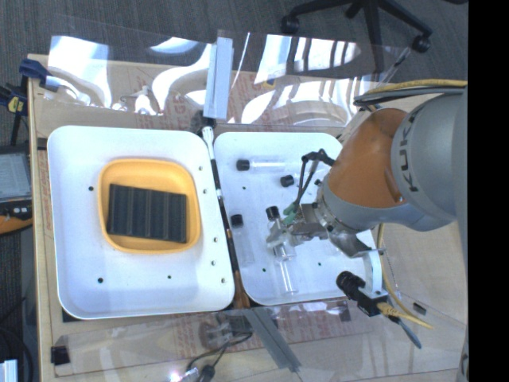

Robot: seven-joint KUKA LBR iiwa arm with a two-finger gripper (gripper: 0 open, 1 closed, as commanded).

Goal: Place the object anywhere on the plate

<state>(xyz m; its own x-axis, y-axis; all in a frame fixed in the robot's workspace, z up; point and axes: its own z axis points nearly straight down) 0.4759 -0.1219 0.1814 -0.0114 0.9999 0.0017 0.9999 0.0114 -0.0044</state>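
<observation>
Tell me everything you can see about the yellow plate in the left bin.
The yellow plate is a rounded square dish, smooth and plastic-looking, with a raised rim. It lies flat near the middle of the left bin, a little toward the far side. A dark ribbed rectangular block rests on it, covering most of its middle. Nothing else touches it; the claw is over the right bin.

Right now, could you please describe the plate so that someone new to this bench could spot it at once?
Start from the two white bins side by side and take the left bin, away from the arm. Near its middle lies the plate, a yellow rounded square with a dark ribbed slab on top. It is the one large coloured thing there; the right bin holds small dark and clear pieces.
</observation>
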